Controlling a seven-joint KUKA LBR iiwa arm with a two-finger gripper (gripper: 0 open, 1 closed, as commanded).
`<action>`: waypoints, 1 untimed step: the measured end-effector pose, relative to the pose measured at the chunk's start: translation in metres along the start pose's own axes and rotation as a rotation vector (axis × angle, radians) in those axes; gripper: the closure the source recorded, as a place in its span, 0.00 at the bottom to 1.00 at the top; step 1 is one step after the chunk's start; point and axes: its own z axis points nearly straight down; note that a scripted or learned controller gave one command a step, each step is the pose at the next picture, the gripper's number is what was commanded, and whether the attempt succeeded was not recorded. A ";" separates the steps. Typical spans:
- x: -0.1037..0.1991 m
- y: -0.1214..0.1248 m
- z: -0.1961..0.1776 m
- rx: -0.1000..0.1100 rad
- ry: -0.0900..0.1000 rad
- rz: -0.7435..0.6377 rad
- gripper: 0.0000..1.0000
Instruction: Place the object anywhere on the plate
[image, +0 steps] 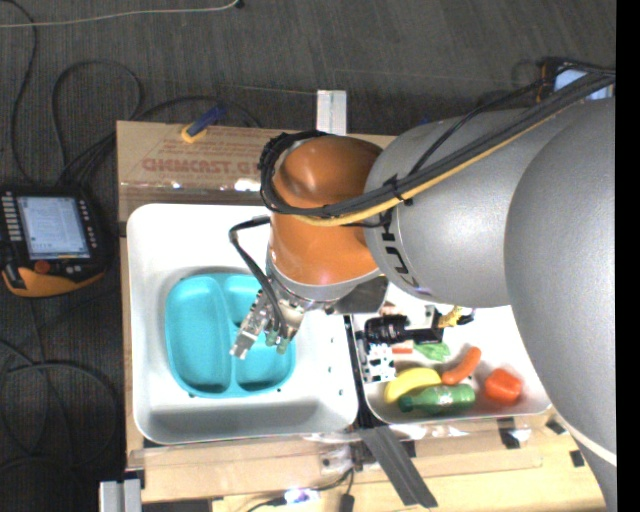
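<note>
You have two white bins side by side on the desk (240, 466). The left bin (145, 300) holds one turquoise plate (205, 335), split into two long compartments that run side by side. The right bin (500, 335) holds the toy food, bunched near its front edge: one yellow banana (412, 381), one dark green cucumber (440, 398) just in front of the banana and touching it, one orange carrot (462, 366) lying at a slant behind them, one red pepper (503, 385) to the right of the carrot, and one small green leaf (432, 351) behind the banana. Which of these pieces is meant for the plate you cannot tell from here; all five lie in the right bin, well apart from the plate.

Your one arm (470, 190) reaches in from the right and crosses over the top of the right bin. Its orange band (320, 220) sits above the back of the left bin, and the wrist points down and slightly toward the left. The hand (262, 345) hangs over the plate, above the ridge between its two compartments, toward the right one. Its two fingers (243, 345) stand apart, with the plate's turquoise showing in the gap between them.

Behind the bins you have one cardboard box (200, 160), and on the floor to the left lies one control tablet (45, 235)
</note>
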 end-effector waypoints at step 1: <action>-0.045 0.081 -0.022 0.001 -0.002 -0.115 1.00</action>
